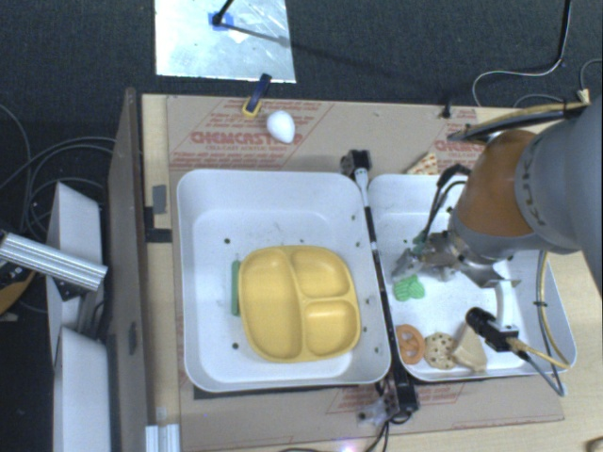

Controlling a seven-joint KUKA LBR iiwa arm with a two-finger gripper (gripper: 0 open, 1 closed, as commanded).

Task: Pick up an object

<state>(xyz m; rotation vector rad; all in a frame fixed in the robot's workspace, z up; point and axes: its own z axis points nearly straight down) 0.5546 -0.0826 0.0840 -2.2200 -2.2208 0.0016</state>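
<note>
My gripper hangs low in the right bin, near its left wall, under the grey arm with the orange band. A small green object lies on the bin floor just below the gripper tip; whether they touch is unclear. Along the bin's front edge lie a brown pretzel, a speckled cookie and a beige wedge. I see nothing held by the gripper.
The left bin holds a yellow divided plate with a green strip at its left side. A white egg and a blue-yellow tool lie on the cardboard behind the bins.
</note>
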